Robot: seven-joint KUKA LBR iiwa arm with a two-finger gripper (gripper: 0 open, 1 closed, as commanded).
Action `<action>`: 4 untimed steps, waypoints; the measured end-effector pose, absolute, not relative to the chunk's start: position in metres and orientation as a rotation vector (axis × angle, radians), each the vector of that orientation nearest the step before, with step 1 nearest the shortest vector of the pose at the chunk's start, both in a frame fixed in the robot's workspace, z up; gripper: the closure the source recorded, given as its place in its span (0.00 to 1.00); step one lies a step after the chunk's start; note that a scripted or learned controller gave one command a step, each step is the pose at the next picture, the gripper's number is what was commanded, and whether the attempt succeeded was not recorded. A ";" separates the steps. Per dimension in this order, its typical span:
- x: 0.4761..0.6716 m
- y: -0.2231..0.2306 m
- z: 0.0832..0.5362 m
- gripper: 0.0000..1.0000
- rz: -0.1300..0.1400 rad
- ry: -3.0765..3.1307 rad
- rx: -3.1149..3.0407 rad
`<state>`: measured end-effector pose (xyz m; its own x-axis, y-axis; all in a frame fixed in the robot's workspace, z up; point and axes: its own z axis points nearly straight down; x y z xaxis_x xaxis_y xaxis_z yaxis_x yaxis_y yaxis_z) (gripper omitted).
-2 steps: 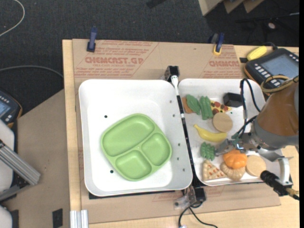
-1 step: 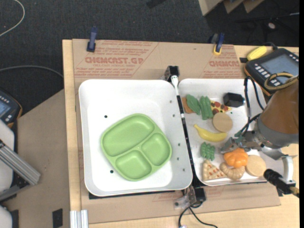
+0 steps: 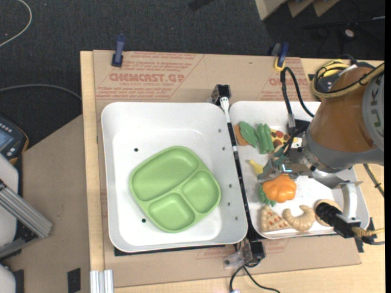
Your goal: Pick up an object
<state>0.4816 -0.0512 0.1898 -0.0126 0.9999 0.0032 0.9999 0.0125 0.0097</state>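
Gripper (image 3: 273, 171) seemingly over orange pepper (image 3: 280, 188)

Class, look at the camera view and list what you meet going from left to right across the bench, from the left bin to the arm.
Left white bin → green divided plate → black clips along the seam where the bins meet → orange toy pepper in the right bin → grey and orange arm.

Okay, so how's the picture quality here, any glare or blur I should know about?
Camera view: even, soft lighting; the left white bin is bright but not blown out, and the green divided plate casts hardly any shadow. Camera view: the toy food by the orange pepper looks a bit soft, and the arm's wrist shades the claw area.
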 end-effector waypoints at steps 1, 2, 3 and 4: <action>0.480 0.007 0.237 1.00 0.010 2.229 2.210; 0.478 0.056 0.206 1.00 -0.004 2.232 2.220; 0.479 -0.004 0.217 1.00 0.000 2.214 2.225; 0.478 0.057 0.182 1.00 -0.005 2.231 2.220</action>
